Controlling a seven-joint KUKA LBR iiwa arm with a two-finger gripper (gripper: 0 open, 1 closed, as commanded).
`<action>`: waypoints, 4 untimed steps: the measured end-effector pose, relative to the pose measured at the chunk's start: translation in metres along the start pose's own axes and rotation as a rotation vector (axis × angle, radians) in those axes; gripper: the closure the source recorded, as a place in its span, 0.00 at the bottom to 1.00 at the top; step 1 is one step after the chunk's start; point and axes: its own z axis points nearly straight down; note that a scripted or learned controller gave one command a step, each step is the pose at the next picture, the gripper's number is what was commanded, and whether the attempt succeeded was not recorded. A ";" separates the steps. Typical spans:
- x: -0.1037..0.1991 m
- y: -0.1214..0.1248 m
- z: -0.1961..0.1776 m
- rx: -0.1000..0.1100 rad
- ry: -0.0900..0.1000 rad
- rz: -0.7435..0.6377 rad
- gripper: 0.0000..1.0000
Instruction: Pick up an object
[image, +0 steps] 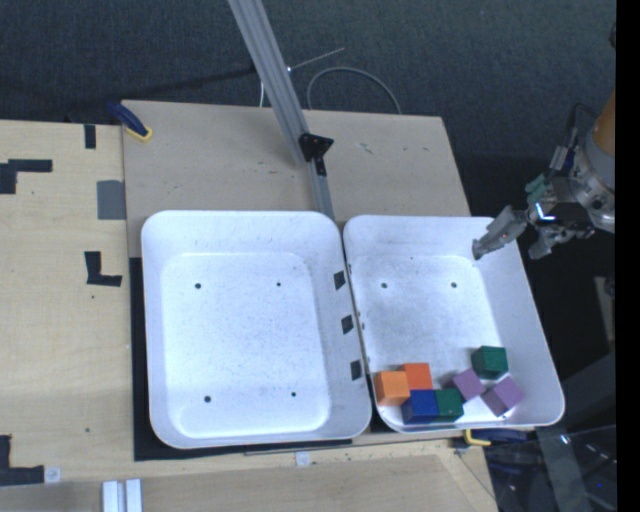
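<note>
The claw (518, 238) hangs at the right edge of the frame, over the upper right corner of the right bin (425, 250). Two fingers are visible, one grey finger (495, 237) slanting down-left over the bin rim and another further right, with a gap between them, so the claw is spread and nothing sits between its fingers.

The right bin is a shallow white plastic tray with rounded corners and a speckled floor. All the small objects lie bunched in its lower part: an orange block (392, 386) beside a second orange block (417, 376), a blue block (422, 404) touching a dark green block (449, 403), a lilac block (467, 384), another green block (490, 361) and a second lilac block (502, 395) near the lower right rim. All look like small matte cubes.

The left bin (160, 300), of the same kind, shows a speckled white floor with four dark dots. Both bins rest on a pale wooden worktop (200, 150).
</note>
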 end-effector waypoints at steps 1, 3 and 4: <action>-0.029 0.053 -0.015 -0.004 -0.003 0.001 0.00; 0.063 0.009 0.070 -0.001 0.001 -0.002 0.00; 0.121 -0.008 0.166 0.009 0.002 -0.002 0.00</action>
